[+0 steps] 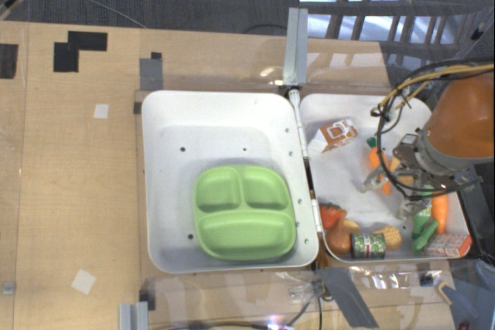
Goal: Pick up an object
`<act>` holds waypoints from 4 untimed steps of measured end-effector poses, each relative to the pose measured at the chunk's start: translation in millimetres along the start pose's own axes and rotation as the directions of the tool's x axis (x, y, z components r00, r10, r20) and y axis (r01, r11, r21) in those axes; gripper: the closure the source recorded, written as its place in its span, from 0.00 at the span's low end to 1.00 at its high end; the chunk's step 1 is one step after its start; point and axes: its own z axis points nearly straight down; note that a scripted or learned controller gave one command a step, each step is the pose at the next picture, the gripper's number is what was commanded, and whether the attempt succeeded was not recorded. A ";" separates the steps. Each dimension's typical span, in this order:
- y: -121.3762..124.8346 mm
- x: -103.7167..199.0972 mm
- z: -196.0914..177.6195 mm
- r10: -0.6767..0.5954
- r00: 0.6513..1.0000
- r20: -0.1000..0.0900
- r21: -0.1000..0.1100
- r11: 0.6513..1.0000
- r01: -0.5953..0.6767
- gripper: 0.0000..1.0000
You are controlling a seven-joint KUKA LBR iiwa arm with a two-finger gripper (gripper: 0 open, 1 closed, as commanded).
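Grey two-finger gripper [390, 195] low in right shallow white bin [352, 174]; can't tell if fingers are apart or together. Small orange carrot-shaped toy [376, 159] just behind them, green-label tin can [368, 245] in front. Risk: cluttered pile, may grab nothing or nudge neighbours.
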 end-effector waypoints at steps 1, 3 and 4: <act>0.0 -75.1 1.3 0.042 0.999 0.003 -0.001 0.999 -0.042 0.00; -15.9 -94.8 2.3 0.072 0.997 0.001 -0.001 0.997 -0.072 0.00; -10.0 -49.8 1.0 0.034 0.999 0.000 0.000 0.999 -0.034 0.00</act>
